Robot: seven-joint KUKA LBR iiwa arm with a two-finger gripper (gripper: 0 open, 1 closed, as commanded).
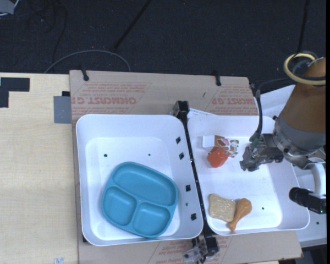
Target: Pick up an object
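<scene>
- Looking down at the bench, I see two white bins side by side: the left bin (88, 142) holds a blue divided plate (139, 199), lying flat toward its near side.
- My arm (305, 106) comes in from the right, grey with an orange section above the wrist, and its gripper (252, 159) sits over the right bin (275, 202), near that bin's middle and slightly toward the far side.
- I cannot tell how the jaws stand; the dark gripper parts blur together and nothing shows between them.
- A red tomato-like toy (216, 158) lies just left of the gripper, apart from it, with a small printed packet (227, 144) touching it on the far side.
- Nearer the front of the right bin, a slice of toast (221, 207) lies flat, with a chicken drumstick (240, 210) resting against its right edge.
- Both bins sit on a cardboard sheet (154, 95) with red printing.
</scene>
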